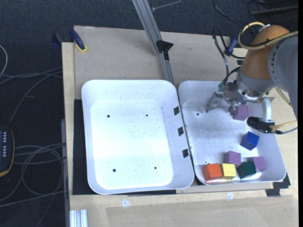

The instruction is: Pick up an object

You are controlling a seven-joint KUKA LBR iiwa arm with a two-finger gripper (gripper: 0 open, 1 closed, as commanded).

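- Dark box (4,148) at the far left on the floor, with cables (33,79) looping round it; its row of markings is too small to read.
- Blue clamp with a yellow tip (78,40) on the back-left corner of the worktop (118,56).
- Left bin (90,126): white, shallow, speckled, four small dark dots on its floor.
- Grey metal pole (149,27) slants down from the top to the gap between the bins, with a black bracket partway along it.
- Three small black clips (180,131) on the shared rims between the bins.
- Right bin (189,141) holds all the blocks.
- My fingers (211,103) are low over the back of the right bin, pointing left; they look spread apart with nothing between them.
- Lilac block (241,111) is just beside my wrist, to its right, not in my grip; I can't tell whether it touches.
- Orange block (213,171), yellow block (228,170) and green block (246,169) sit in a row along the front wall, touching.
- Purple block (233,157) is just behind the yellow one.
- Blue block (250,140) is alone mid-bin, tilted on an edge.
- Second lilac block (259,162) is at the front right, next to the green one.
- My arm (279,65), with its orange band, comes in from the right.
- No print readable on any block.
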